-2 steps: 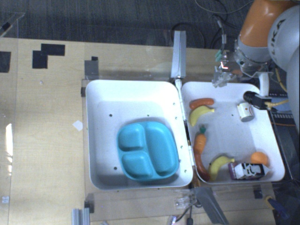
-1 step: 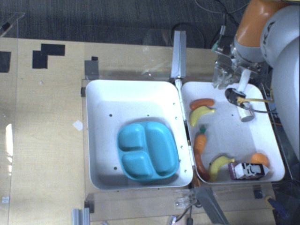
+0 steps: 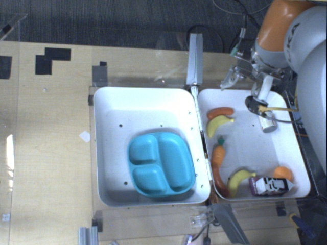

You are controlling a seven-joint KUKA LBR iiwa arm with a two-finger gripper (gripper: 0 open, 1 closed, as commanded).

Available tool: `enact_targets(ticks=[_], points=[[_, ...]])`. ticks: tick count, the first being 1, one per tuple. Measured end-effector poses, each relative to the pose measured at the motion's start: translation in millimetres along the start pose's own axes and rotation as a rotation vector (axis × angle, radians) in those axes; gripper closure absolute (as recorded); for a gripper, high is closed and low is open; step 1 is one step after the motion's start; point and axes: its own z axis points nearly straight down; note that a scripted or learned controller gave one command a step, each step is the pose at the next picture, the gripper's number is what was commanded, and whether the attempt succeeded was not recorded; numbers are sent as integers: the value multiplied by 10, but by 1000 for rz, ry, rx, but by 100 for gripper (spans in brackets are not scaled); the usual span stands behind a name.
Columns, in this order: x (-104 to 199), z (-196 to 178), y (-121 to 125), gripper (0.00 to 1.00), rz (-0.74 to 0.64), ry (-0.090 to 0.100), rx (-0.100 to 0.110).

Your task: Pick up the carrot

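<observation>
Orange carrot [image 3: 218,156] lies untouched in its bin [image 3: 255,152], the pick not begun. The gripper [image 3: 232,78] hangs well apart from it; open or shut, I cannot tell

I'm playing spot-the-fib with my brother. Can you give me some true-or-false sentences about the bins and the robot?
1. The blue divided plastic plate lies in the left white bin. True.
2. The small orange carrot with a green top lies on that plate. False: it lies in the right white bin.
3. The right bin holds a far yellow banana and a near yellow banana. True.
4. The gripper touches the carrot. False: it hovers by that bin's far edge, apart from the carrot.
</observation>
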Motion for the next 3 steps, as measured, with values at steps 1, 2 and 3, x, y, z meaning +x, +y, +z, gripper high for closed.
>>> enact_targets(ticks=[1,2,3], points=[[-227,878,88,0,-47,0,3],[-734,1290,327,0,-283,2,-1],[-949,1073,67,0,-293,5,-1]])
